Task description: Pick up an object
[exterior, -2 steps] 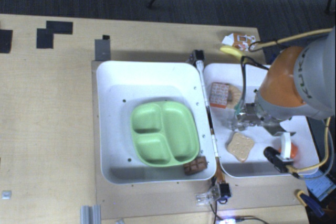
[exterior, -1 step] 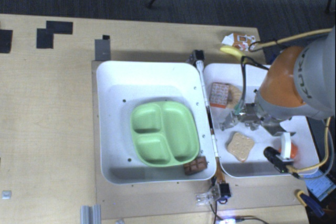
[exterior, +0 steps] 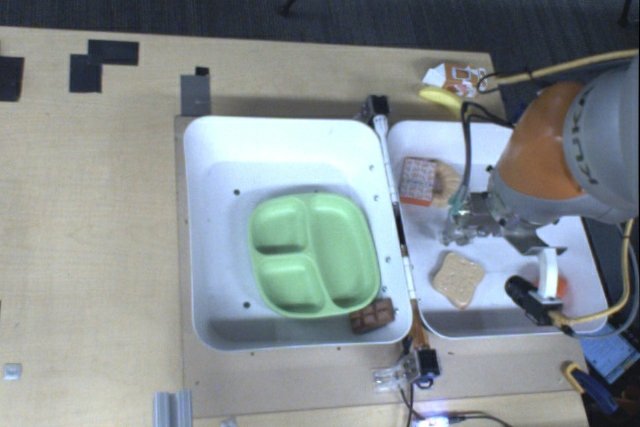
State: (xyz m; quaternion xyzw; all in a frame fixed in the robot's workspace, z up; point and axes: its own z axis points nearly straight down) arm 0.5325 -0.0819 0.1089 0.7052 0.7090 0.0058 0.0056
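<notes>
In the right bin (exterior: 590,290), my gripper (exterior: 461,231) hangs low over the floor near the bin's middle. A tan slice of toast (exterior: 457,278) lies just in front of it, apart from it. Behind the gripper, a square reddish waffle-like piece (exterior: 418,180) sits by the bin's left wall, with a pale beige piece (exterior: 449,183) beside it. Nothing is visibly held by the gripper.
The left bin (exterior: 215,175) holds a green divided plate (exterior: 314,253) and a small brown block (exterior: 371,317) at its front right corner. A yellow-and-white wrapper (exterior: 452,82) lies on the bench behind the right bin. A small red thing (exterior: 564,286) peeks out under the arm.
</notes>
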